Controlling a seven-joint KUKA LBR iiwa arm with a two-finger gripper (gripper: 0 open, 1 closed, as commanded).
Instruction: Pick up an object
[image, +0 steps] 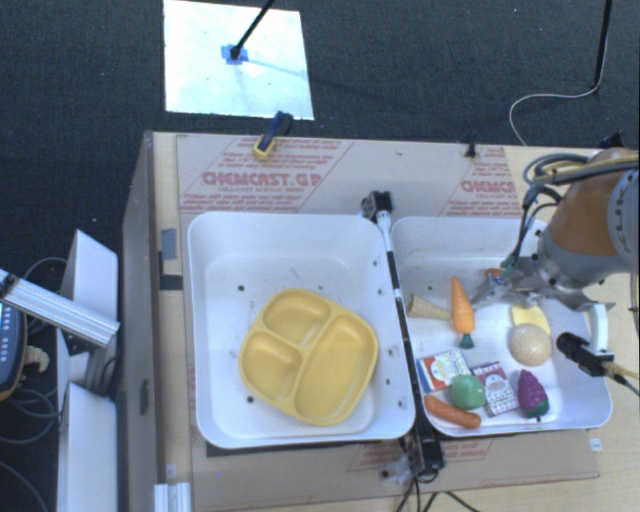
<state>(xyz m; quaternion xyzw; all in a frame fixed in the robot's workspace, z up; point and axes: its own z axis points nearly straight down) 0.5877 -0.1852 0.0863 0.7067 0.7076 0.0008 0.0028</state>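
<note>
My gripper (503, 283) hangs low over the back part of the right bin (440, 245), at the end of the grey and orange arm coming in from the right. Just left of it an orange carrot (461, 305) lies lengthwise, with a tan cone (427, 309) beside that. In front of the gripper sit a yellow piece (531, 316) and a beige ball (530, 345). Nearer the bin's front lie a purple eggplant (532, 392), a green ball (466, 390), two small red and white packets (443, 367) and an orange sausage-shaped piece (452, 412). Nothing shows in the gripper's grasp.
The left bin (230, 250) holds a yellow divided plate (309, 355). A ridge where the two bins meet (395, 300) runs between them. A yellow and blue tool (270, 135) lies on the board behind the bins.
</note>
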